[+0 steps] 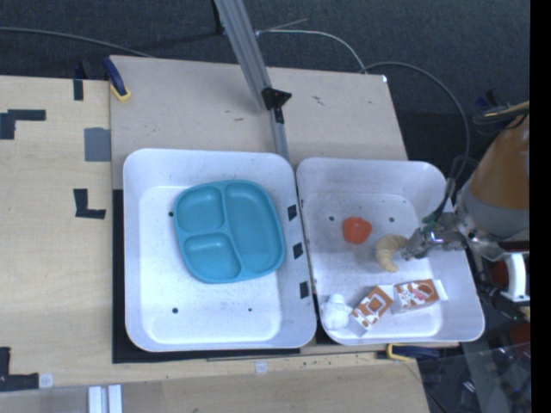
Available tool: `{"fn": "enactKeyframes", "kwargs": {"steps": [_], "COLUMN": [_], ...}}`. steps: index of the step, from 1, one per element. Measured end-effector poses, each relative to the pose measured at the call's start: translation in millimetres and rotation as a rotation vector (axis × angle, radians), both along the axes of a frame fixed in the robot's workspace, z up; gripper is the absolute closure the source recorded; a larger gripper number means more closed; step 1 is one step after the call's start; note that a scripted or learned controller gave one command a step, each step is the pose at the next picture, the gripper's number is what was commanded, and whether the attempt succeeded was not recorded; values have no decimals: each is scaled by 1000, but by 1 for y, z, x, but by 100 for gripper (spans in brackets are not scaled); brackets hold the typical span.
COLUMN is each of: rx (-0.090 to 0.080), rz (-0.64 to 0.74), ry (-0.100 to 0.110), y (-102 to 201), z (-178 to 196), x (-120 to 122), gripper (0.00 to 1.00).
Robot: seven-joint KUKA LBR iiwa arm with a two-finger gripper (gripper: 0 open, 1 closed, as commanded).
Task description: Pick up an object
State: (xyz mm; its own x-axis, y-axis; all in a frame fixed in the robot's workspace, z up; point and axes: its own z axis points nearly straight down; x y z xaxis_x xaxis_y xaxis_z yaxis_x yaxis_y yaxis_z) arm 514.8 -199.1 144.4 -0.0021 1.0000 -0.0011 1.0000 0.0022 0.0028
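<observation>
Bench: pale wood top over dark carpet, two shallow white bins side by side, a metal pole slanting in from above

Camera view, arm: grey KUKA with its orange band coming in from the right, wrist low over the right bin (456, 317)

Gripper: the gripper (419, 243) sits down near the bin floor, right up against the tan croissant-like piece (390, 251); whether its tips are spread or closed I cannot tell, they are too small and dark to read

Nearest thing: that tan piece, touching or all but touching the gripper on its far side from the arm; nothing is visibly raised off the floor

Beyond it: a red-orange ball (356, 229), a little further from the gripper and clear of the tan piece

Toward the near rim from the gripper: two red-and-white cartons (417, 294), and past them a small white crumpled thing (335, 312) in the bin corner

Far from the gripper: the left bin (142, 317) with a blue divided plate (230, 230) lying flat in it

Step in hand: by my reading, the reach onto the tan piece, at or just before the grasp; the pick is not yet done

Next move calls for: closing squarely on the curved piece, then a straight lift; a rounded shape like that could squirt out sideways toward the ball
</observation>
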Motion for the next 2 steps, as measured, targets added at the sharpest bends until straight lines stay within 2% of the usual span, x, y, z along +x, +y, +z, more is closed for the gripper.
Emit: {"fn": "enactKeyframes", "kwargs": {"steps": [2], "rx": [0], "rz": [0], "ry": [0], "y": [3], "z": [85], "x": [-6], "gripper": [100]}}
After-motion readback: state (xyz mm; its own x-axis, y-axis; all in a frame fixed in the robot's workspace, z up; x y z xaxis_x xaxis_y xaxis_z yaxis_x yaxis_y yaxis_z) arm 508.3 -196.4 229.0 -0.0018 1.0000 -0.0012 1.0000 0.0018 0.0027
